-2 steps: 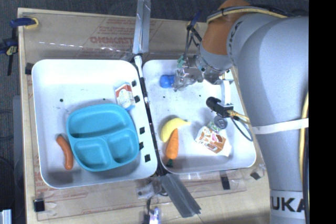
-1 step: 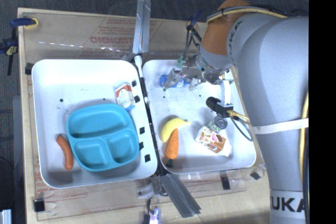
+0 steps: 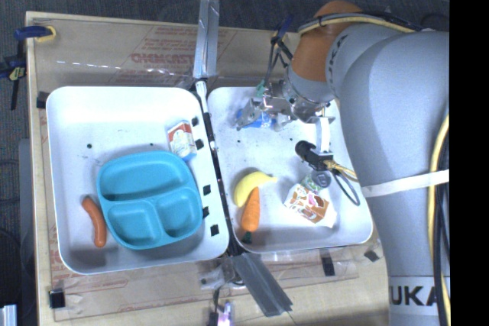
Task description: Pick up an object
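Note:
My gripper [image 3: 263, 106] is low over the far part of the right bin [image 3: 348, 229], reaching in from the right under the orange wrist band. A small blue and clear crumpled thing [image 3: 246, 118] lies right at its tip, and whether the two touch is unclear. Nearer the front of that bin lie a yellow banana [image 3: 249, 184], an orange carrot [image 3: 250, 211] leaning against it, and a white and orange snack packet [image 3: 308, 204].
The left bin [image 3: 69, 118] holds a blue divided plate [image 3: 149, 198], a reddish sausage [image 3: 95, 221] to its left, and a small red and white carton [image 3: 180, 139] by the divider. The big grey arm covers the right bin's right side.

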Robot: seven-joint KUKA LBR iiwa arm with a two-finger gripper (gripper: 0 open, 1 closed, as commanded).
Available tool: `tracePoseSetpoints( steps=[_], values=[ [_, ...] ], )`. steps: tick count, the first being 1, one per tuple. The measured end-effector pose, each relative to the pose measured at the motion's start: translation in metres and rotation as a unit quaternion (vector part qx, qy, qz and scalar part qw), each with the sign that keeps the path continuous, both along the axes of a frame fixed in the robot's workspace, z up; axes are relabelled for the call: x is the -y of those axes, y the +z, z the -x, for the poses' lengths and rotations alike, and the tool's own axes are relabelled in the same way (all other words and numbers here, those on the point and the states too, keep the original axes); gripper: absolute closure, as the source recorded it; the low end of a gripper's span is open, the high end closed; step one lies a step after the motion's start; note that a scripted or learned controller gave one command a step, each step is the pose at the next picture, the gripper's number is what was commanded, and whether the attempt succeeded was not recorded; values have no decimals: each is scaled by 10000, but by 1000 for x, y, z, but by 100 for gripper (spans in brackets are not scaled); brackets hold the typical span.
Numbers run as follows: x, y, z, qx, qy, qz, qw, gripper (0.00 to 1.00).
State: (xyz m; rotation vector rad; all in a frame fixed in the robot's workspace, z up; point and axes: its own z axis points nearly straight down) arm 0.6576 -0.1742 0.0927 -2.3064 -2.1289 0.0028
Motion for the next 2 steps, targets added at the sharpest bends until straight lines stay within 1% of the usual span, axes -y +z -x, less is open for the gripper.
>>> tracePoseSetpoints(
  steps=[1, 2],
  values=[
    [-1, 7, 3, -83, 18, -18, 10000, 100],
    [-37, 108, 0, 9, -301, 4, 9995, 100]
  ],
)
